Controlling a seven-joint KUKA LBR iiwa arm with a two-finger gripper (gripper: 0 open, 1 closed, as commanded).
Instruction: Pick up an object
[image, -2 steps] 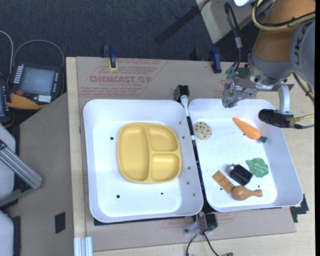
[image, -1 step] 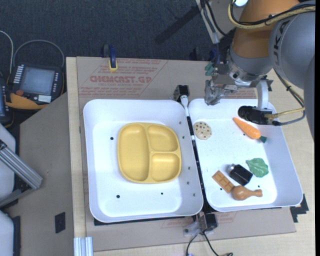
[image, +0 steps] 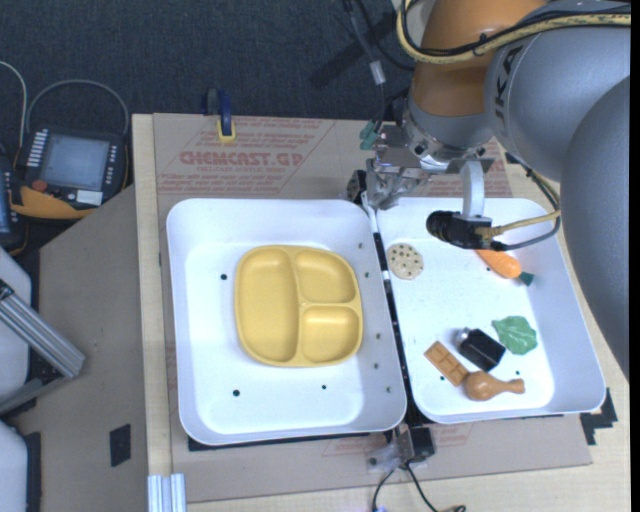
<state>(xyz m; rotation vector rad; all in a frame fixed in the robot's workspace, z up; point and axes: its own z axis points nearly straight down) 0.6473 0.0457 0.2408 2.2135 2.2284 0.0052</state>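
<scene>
Camera view looks down on two white bins, and the gripper (image: 383, 192) hangs over the far end of the seam between them, at the far left corner of the right bin (image: 575, 330). Nothing can be seen in the claw. How far it is open cannot be told, because the wrist body hides its tips from above. It appears to be close to the bin rim, but whether it touches the rim cannot be judged.

The likeliest thing to pick is the cookie (image: 405, 260), which lies flat on the right bin's floor, just near of the claw and close to the left wall. It stands alone, well apart from the carrot (image: 500, 264) to its right. To do this step well, the claw should move nearward and a little right until it is centred over the cookie. It should open wider than the disc before descending, then come straight down so that the bin wall does not catch it. A flat, thin disc gives little to grip, so the tips should reach the floor before closing.

The near end of the right bin holds a cluster: a green leaf (image: 516, 333), a black block (image: 481, 349), a brown wafer (image: 446, 363) and a drumstick (image: 488, 385). These lie close together and would be harder to grasp singly. In the left bin (image: 185, 300) sits a yellow divided plate (image: 298, 303).
</scene>
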